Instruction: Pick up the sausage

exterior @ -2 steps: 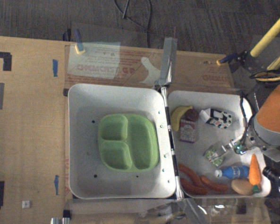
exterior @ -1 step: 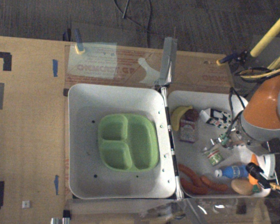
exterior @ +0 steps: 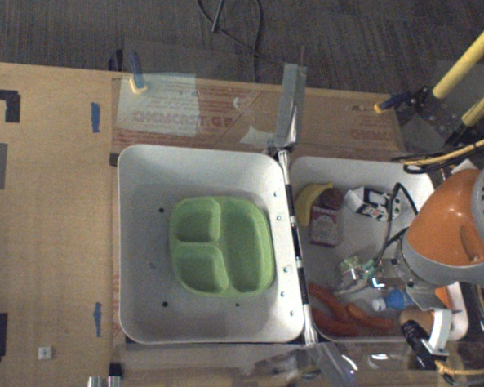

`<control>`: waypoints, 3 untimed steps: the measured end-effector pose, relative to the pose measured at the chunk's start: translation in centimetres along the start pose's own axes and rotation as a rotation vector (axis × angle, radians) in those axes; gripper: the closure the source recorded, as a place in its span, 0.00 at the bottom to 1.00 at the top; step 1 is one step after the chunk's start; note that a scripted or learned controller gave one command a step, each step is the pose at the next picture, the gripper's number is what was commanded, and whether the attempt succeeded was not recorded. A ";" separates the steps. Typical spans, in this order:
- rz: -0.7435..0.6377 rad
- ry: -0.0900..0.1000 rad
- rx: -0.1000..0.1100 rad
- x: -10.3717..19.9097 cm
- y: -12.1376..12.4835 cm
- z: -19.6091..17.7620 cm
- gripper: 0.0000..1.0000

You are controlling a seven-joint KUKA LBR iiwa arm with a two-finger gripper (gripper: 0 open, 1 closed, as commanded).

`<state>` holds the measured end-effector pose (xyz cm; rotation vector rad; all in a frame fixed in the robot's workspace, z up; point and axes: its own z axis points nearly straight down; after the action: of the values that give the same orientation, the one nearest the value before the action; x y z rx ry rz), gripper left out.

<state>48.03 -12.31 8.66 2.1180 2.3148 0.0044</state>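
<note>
The sausage (exterior: 345,311) lay at the lower edge of the right bin (exterior: 422,187), lower right of the frame. The claw (exterior: 365,272) hung just above it, grip state impossible to tell. Approach step, seemingly; next came a descent onto it.

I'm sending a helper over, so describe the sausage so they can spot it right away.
Look in the right-hand white bin, at its near edge. The sausage lies there: long, thin, glossy red links, unlike the yellow banana at the far end.
</note>
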 end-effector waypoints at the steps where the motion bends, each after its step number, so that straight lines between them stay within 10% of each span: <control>1: -0.007 0.000 0.004 -0.5 0.0 -10.5 0.00; 2: -0.086 -0.001 0.002 -1.2 0.0 -14.0 0.00; 3: 0.031 0.002 0.006 2.5 0.1 -1.0 0.00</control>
<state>47.89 -9.83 9.66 2.1574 2.2855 -0.0009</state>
